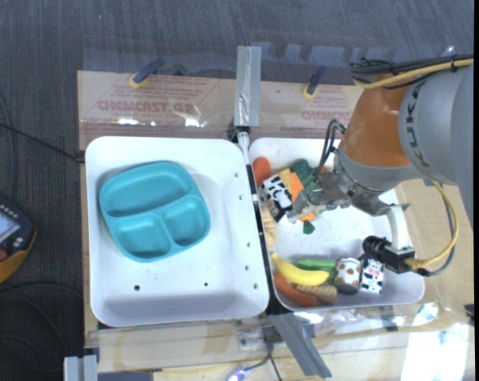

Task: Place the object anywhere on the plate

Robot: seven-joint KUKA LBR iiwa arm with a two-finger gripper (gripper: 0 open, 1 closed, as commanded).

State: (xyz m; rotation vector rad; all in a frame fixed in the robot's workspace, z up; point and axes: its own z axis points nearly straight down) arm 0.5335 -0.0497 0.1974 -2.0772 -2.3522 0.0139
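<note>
A teal plate (153, 209) with three compartments lies in the left white bin (112, 292). The right bin (406, 292) holds a pile of toy food. My gripper (313, 202) is down in the right bin's upper middle, among a carrot-like orange piece (296, 186), a green piece (303, 168) and a black-and-white toy (276, 194). The wrist and orange band (374, 137) cover much of the bin's right side. The fingertips are buried in the clutter.
Along the right bin's front edge lie a yellow banana (299, 275), a green vegetable (317, 264), a red-orange piece (296, 294), and two small spotted toys (358, 275). A red-orange item (260, 168) sits by the divider. A cable (446, 236) loops off the arm.
</note>
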